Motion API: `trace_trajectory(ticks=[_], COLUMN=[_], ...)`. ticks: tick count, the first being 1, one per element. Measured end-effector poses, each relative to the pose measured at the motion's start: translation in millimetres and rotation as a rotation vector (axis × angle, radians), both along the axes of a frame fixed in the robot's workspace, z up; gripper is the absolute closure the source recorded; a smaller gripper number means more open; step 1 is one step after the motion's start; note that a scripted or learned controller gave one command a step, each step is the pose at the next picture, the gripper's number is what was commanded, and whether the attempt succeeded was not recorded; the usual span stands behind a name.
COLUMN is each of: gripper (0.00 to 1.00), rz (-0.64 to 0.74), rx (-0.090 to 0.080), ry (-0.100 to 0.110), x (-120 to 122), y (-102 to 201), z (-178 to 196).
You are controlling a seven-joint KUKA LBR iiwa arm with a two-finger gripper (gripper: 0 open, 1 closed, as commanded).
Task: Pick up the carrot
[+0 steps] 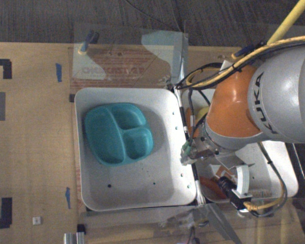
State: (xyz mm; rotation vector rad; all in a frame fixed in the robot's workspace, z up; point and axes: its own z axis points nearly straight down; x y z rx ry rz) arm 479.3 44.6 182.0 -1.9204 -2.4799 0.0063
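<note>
My arm (259,100) reaches in from the right and covers most of the right bin (287,179). The gripper (191,152) hangs low at that bin's left wall, next to the divider between the bins. Its tips are hidden under the wrist. An orange sliver (211,185), possibly the carrot, shows in the right bin's near left corner, just below and right of the gripper. Most of it is hidden by the arm. Nothing can be seen between the fingers.
The left bin (91,187) holds a teal divided plate (119,132) in its far left part. A yellow thing (201,113) peeks out beside the arm at the right bin's far left. A clear plastic sheet (122,60) lies behind the bins.
</note>
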Motion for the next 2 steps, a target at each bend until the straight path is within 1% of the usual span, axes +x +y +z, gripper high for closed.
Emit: trace_trajectory(ticks=[1,2], gripper=[1.0,1.0], rz=[0.336,0.632], rx=[0.0,0.004], ry=[-0.006,-0.002], x=[1,1], y=[-67,-20], z=[24,1])
